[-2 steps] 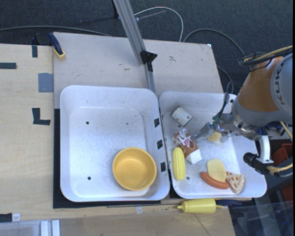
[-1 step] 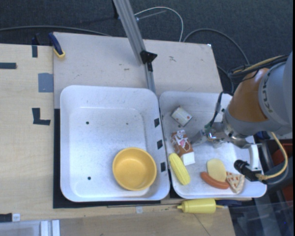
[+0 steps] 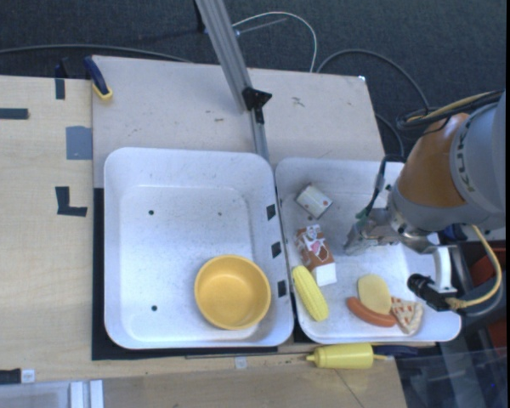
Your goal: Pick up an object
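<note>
Inside right bin (image 3: pixel 340 177), six toy foods.

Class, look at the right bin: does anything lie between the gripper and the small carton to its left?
Nothing visible does. The gripper is low in the right bin, and bare bin floor separates it from the carton. The corn lies below the carton, and the grey block above it, both off that line.

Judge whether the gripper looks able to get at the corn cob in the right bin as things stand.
Probably yes: the corn cob lies uncovered near the right bin's left wall, with the gripper hanging nearby. The small carton beside it may crowd one side.
</note>
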You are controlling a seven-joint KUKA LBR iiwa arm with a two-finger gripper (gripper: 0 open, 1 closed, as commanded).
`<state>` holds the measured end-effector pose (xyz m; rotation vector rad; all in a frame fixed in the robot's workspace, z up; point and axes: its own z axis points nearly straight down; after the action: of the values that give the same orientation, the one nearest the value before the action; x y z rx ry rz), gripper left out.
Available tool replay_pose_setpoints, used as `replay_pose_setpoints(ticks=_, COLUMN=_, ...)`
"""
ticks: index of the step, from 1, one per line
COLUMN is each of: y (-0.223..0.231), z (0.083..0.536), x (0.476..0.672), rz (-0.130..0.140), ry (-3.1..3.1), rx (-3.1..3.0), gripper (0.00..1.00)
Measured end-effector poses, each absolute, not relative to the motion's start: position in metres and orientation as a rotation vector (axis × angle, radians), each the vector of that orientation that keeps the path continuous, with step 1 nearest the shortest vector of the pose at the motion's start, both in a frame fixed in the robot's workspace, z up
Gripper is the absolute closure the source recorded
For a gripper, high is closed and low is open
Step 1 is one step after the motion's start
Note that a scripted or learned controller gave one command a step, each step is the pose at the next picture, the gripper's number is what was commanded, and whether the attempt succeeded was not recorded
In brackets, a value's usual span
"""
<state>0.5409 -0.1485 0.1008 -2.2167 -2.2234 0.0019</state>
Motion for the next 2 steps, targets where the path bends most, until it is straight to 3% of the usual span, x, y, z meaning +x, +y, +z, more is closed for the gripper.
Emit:
replay_pose_setpoints(ticks=1, y=-0.151, z=0.153, x=0.532, rz=-0.001, ry=-2.223, rx=-2.222, gripper=1.00)
replay_pose_setpoints(ticks=2, y=-0.143, z=0.213, x=0.535, rz=-0.004, ry=-2.227, rx=-2.221, gripper=1.00)
